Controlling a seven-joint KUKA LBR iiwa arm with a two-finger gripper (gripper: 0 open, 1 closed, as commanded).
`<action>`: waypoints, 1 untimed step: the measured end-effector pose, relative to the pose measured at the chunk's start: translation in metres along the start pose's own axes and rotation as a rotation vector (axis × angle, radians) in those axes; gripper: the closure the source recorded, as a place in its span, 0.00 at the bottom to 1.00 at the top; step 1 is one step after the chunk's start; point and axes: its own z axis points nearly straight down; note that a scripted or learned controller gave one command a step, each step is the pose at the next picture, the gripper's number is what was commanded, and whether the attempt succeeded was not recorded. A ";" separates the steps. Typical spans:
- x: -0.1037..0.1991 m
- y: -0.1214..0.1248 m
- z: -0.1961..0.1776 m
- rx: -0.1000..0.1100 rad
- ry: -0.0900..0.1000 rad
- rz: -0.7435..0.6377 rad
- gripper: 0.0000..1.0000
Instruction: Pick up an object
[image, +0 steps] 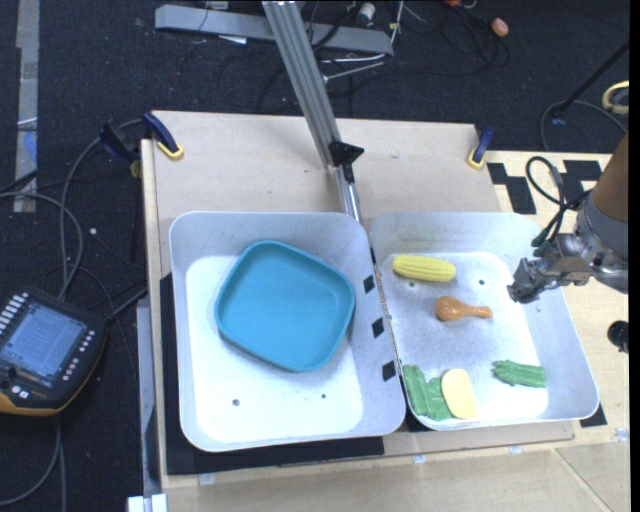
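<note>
The right bin (560, 310) holds a yellow corn cob (424, 268) near its back, an orange-brown drumstick-shaped toy (461, 311) in the middle, a small green piece (519, 374) toward the front right, and a green pod (424, 392) beside a pale yellow oval piece (459, 393) at the front left. My gripper (526, 282) hangs over the right side of this bin, to the right of the drumstick toy and apart from it. Nothing shows between its fingers.
The left bin (200, 400) holds a blue square plate (285, 305). A grey metal pole (312, 85) slants up from the bench's back, above the seam between the bins. Cables and a handheld pendant (42, 350) lie on the floor to the left.
</note>
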 end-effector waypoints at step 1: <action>0.061 -0.001 0.009 0.005 0.002 -0.005 1.00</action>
